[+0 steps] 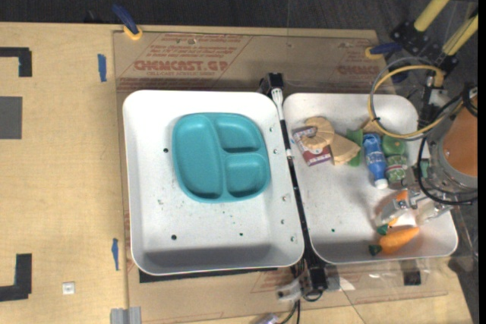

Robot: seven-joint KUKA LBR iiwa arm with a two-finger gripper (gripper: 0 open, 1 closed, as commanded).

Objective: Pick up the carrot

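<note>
Jaws sit just above the tapered orange carrot with a green stub (396,240) in the right-hand white bin (342,243); whether they are released or clenched I cannot tell. Its long axis runs crosswise beneath them.

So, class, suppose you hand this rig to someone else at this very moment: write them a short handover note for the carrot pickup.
Gripper: low over the near right corner of the right bin, just above the carrot; whether it is open or shut cannot be made out.
Carrot: lying on the right bin's floor near the front wall, green stub pointing left.
Other items: a blue bottle and food packets sit further back in that bin; a teal divided plate is in the left bin.
Done: arm brought over the carrot.
Left: grasp and lift; no hold visible yet.
</note>
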